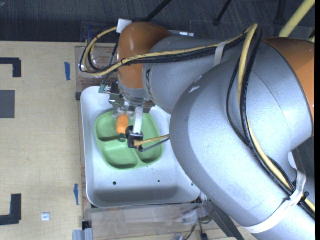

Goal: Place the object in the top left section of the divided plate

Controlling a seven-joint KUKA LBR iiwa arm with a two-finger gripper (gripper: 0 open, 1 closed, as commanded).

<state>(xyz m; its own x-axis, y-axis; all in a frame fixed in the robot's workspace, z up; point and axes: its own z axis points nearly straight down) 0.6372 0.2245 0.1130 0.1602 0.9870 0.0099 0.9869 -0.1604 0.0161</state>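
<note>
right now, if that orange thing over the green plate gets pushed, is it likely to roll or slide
The orange object looks small and rounded, so it would probably roll if nudged. The green divided plate looks smooth and glossy, so it may also slide, though the plate's raised dividers would likely stop it.

A pale wooden bench (pixel 40 149) fills the left side. On it lie black tape marks, one angled piece (pixel 13 67) near the top and another (pixel 13 209) near the bottom, with a dark grey square (pixel 6 104) between them at the edge. Two short blue tape strips (pixel 67 70) (pixel 76 193) sit close to the bench's inner border. A small white tag (pixel 45 216) lies at the lower left. A shallow white bin (pixel 125 191) stands beside the wood; two tiny dark spots mark its floor. Beyond the bench, dark flooring (pixel 45 9), thin black rods (pixel 170 1) and a yellow pole (pixel 300 11).
</note>
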